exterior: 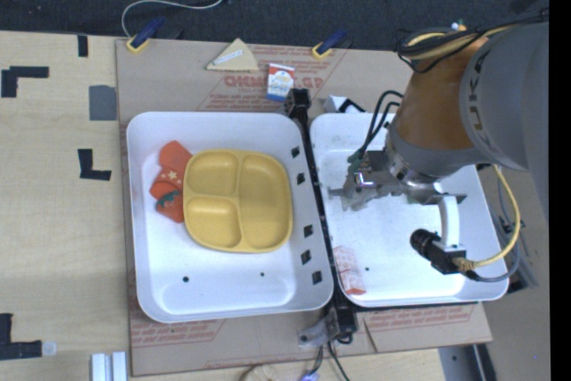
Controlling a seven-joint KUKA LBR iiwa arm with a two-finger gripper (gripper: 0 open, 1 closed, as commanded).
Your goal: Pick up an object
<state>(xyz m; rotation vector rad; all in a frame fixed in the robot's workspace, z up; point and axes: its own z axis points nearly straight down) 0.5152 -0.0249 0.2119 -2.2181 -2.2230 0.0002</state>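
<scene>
Closest grab looks like the small red-and-white packet (pixel 348 270), lying in the right bin (pixel 393 285) below and a bit left of the gripper (pixel 357 188). We're at the approach step; can't tell the finger state. Next: shift over it, then descend.

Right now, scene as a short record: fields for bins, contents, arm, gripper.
left bin: yellow divided plate, orange item by its left edge
right bin: small packet near lower left corner
arm: reaches over right bin
gripper: over right bin's upper left part, finger state unclear
behind bins: small carton, tan wedge
</scene>
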